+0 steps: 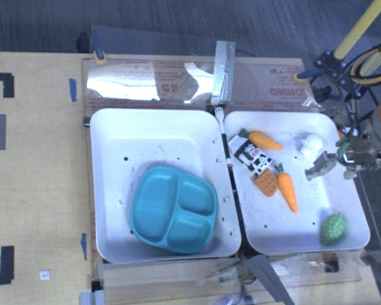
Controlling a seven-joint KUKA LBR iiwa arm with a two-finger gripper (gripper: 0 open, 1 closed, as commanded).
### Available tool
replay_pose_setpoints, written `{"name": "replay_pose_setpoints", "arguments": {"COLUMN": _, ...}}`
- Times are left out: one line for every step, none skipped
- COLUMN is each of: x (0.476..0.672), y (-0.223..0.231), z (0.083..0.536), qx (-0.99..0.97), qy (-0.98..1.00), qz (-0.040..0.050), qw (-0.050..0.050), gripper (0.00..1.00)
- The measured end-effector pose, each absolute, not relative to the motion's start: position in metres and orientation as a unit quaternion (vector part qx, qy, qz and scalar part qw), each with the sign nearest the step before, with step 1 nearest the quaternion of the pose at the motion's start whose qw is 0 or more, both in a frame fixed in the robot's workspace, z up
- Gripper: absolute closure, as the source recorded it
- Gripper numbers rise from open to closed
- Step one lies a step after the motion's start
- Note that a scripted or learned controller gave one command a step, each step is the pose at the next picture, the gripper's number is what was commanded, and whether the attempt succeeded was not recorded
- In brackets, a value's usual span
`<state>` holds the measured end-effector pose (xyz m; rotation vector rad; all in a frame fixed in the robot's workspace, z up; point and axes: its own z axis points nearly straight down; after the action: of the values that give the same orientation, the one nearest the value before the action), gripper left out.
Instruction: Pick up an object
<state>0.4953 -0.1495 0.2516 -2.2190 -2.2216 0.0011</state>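
Tool [320, 166] at right edge of right bin [292, 230], reaching in from frame right, low over the bin's right-centre. Open or closed: cannot tell, too small and blurred. Nothing visibly gripped.

Candidate objects, all in right bin:
- upper carrot [265, 140] at upper left of bin, lying roughly level, green top toward the divider.
- cow-print carton [254, 156] just below it, touching or nearly touching; cannot tell which.
- waffle-coloured square piece [265, 183] below the carton, just beside it.
- lower carrot [287, 190] mid-bin, angled down-right, green top up, touching the square piece's right side.
- white lump [310, 145] in upper right of bin, near the tool, up-left of it, apart from it.
- green bumpy piece [333, 228] in lower right corner, well apart from the rest, below the tool.

Left bin [108, 129]: blue divided plate [174, 208], three compartments, sitting lower-centre, near the divider side.

Table [32, 170] spans frame left, light wood, black corner marks and blue tape bits. Metal post [223, 72] upright behind the seam between bins. Yellow pole [366, 16] and cables at upper right of frame.
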Motion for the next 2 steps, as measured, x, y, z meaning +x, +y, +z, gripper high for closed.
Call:
{"name": "replay_pose_setpoints", "arguments": {"x": 0.531, "y": -0.153, "z": 0.099, "qx": -0.729, "qy": -0.684, "qz": 0.0025, "qw": 0.004, "gripper": 0.00}}
{"name": "replay_pose_setpoints", "arguments": {"x": 0.534, "y": -0.153, "z": 0.112, "qx": -0.730, "qy": -0.684, "qz": -0.0001, "qw": 0.001, "gripper": 1.00}}
